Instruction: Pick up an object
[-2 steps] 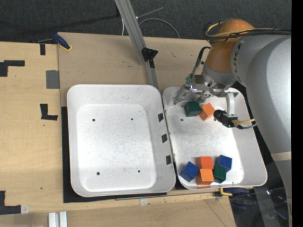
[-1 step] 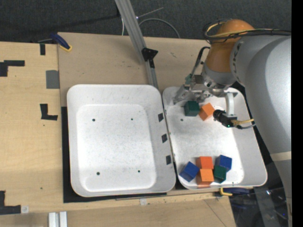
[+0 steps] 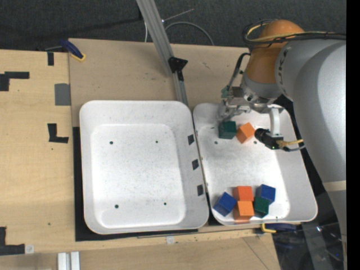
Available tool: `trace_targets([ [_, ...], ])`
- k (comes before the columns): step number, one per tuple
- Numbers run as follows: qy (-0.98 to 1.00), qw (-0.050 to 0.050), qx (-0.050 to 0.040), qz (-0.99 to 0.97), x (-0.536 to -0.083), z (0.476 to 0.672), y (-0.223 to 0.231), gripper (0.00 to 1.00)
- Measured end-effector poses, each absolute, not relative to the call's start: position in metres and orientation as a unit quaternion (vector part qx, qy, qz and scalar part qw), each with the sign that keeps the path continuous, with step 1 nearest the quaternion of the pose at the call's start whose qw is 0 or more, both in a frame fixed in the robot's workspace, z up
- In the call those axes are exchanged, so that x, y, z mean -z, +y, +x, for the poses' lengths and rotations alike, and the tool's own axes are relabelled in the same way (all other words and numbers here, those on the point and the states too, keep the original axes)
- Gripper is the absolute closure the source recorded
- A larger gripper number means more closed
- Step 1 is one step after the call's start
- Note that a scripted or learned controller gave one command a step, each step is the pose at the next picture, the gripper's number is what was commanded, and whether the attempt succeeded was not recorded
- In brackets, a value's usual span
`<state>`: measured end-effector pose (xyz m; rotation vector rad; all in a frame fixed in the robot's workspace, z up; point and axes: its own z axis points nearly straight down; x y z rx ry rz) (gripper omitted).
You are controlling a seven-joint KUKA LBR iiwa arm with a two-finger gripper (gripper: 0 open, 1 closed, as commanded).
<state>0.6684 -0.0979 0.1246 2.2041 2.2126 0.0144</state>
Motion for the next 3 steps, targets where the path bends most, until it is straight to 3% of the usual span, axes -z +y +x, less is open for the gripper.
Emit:
trace_targets([
  [1,0.708,0.002,-0.001,0.707,-0.18,0.672,-0.107,1.0],
  [3,0.708,0.001,-0.0007,0.706,-0.248,0.678,-0.102,1.0],
])
